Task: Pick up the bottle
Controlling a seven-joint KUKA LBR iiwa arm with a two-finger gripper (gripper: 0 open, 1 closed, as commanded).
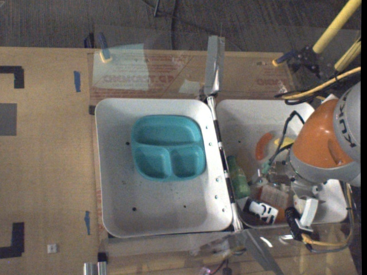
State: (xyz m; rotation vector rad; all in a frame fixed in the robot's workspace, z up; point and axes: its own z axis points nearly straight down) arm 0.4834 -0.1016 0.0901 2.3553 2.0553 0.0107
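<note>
The bottle: a green, slim plastic bottle point(238, 176) lies on its side in the right-hand shallow white bin point(243, 119), close against that bin's left wall, long axis running roughly top to bottom of the camera view. Its lower end is near a small cluster of items.

Just below the green bottle sits a dark, short object with a white label point(261, 209), lying tilted near the bin's front left corner. Beside it, to the right, a brownish-red boxy item point(274, 196), partly hidden under the wrist. An orange, rounded object point(265, 145) rests further up in the same bin, with a yellowish piece next to it; shapes not clear enough to name.

The two-finger gripper point(269, 176) hangs over the middle of the right bin, just to the right of the bottle. Cannot tell whether it is spread or closed: the wrist hardware and cables hide the tips. Nothing visibly sits between them. The grey arm with its orange band point(321, 139) enters from the right and covers much of that bin.

Left-hand shallow white bin point(114, 199): holds a teal plastic tray with three compartments point(169, 148), set flat, slightly above centre. Both bins stand on a tan cardboard-covered bench point(46, 153).
</note>
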